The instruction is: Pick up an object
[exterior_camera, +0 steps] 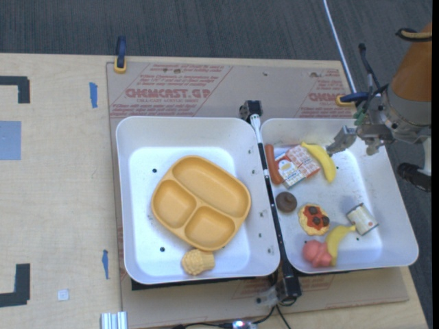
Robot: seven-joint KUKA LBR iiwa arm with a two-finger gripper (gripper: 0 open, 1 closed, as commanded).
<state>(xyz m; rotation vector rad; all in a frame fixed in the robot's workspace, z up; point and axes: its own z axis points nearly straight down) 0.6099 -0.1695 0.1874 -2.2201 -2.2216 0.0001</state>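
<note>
**Claw hanging over the right bin's far corner**

I am seeing the claw [357, 140] hanging over the far right corner of the right shallow white bin [396, 204], its fingers standing spread apart with nothing between them. The grey arm with the orange band [416, 74] is reaching in from the right.

Nearest the claw, a long yellow plastic banana [322, 160] is lying at a slant, just beside a red-and-white printed packet [296, 166] and a red sausage-shaped toy [274, 164] along the left wall. Nearer me, a round brown disc [286, 201], a small pizza-like toy [314, 219], a white cylinder [361, 218], a second, smaller yellow banana [339, 237] and a pink lumpy toy [315, 252] are sitting close together.

In the left white bin [130, 184], an orange three-compartment plate [200, 201] is lying flat, with a pale yellow knobbly toy [197, 260] just beside its near edge.
</note>
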